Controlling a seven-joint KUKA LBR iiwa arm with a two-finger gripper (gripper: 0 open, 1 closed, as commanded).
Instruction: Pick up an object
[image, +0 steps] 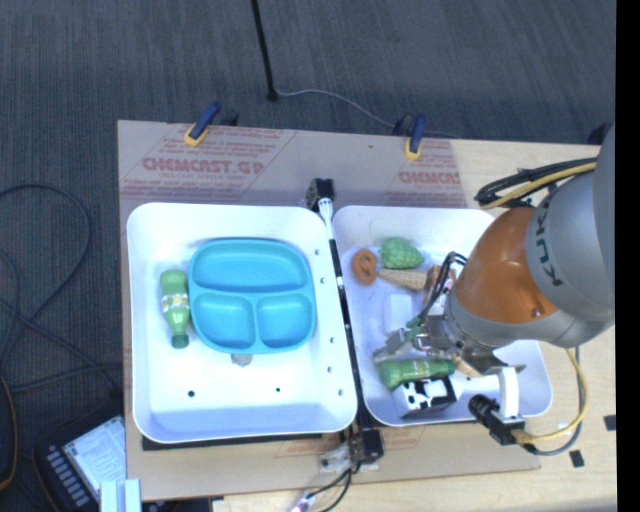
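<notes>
Bench covered by a brown board (300, 170) printed in red: "CHEMCAST GP" reads at upper left (203, 166); a second print of the same at upper right (428, 177) is partly cut off by the bin; two blue-and-yellow clamps (204, 122) hold the board's far edge.

Left bin (150, 400): a blue tray with three compartments (252, 295) lies in the middle; a green bottle (175, 306) lies just beside the tray's left edge, cap toward the near side.

Right bin (535, 395): an orange ring (364, 265) near the far left corner; a green leafy toy (400, 253) just beside it; a tan cone-shaped piece (410, 279) lies under that; a green object (405, 374) and a black-and-white object (428, 393) sit together near the bin's near wall.

Arm (560, 260): grey with orange band; black letters "KU" are legible on the grey casing, the rest cut off by the frame edge; the gripper (412, 342) is low in the right bin, directly above and apparently touching the green object; whether the fingers are parted or closed, and whether anything is held between them, cannot be told; yellow and black cables (530, 180) run along the arm.
</notes>
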